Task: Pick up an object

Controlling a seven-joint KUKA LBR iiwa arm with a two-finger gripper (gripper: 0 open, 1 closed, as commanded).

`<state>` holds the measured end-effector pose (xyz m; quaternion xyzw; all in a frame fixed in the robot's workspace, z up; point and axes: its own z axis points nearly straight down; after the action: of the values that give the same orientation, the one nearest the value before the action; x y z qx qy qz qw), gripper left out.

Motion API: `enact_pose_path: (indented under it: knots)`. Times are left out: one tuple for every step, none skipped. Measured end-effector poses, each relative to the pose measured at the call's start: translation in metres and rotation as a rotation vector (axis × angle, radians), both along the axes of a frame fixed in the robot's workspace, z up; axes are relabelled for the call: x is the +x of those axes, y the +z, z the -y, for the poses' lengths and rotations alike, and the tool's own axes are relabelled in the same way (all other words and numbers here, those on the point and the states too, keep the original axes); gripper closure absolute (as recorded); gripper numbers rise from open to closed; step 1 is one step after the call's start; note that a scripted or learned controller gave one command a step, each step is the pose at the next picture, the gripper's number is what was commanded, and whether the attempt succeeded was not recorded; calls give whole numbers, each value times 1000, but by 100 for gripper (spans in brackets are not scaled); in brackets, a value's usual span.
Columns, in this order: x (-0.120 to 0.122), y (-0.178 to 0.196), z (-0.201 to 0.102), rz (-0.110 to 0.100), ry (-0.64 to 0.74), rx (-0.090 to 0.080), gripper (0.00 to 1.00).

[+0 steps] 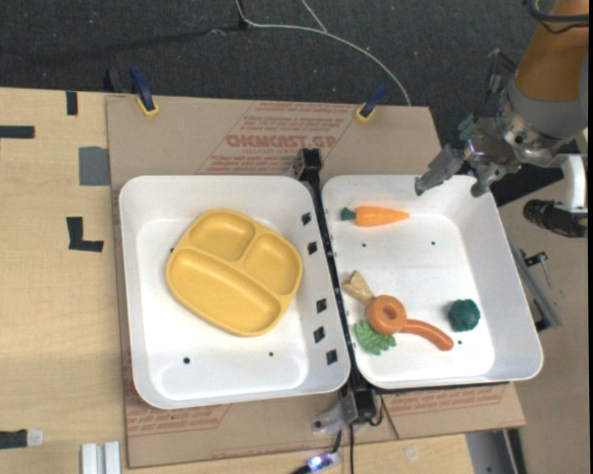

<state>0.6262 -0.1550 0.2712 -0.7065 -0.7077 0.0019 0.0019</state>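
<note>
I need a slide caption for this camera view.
Hand open above right bin holding carrot and toys; yellow tray in left bin.

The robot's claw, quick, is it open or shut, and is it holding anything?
Two-finger gripper: open, fingers spread, holding nothing; it hovers over the far right corner of the right shallow white bin.

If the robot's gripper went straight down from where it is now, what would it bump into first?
Probably the white floor of the right bin near its back corner. The gripper hangs above that spot, and the toy carrot lies off to the side. Depth is hard to judge from one view.
</note>
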Motion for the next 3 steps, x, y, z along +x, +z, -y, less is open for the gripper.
enact_pose_path:
  knots:
    - [-6,-49,4,-5,-1,0,0]
    - [-10,-98,10,-5,-1,0,0]
    - [-13,-146,14,-6,-1,0,0]
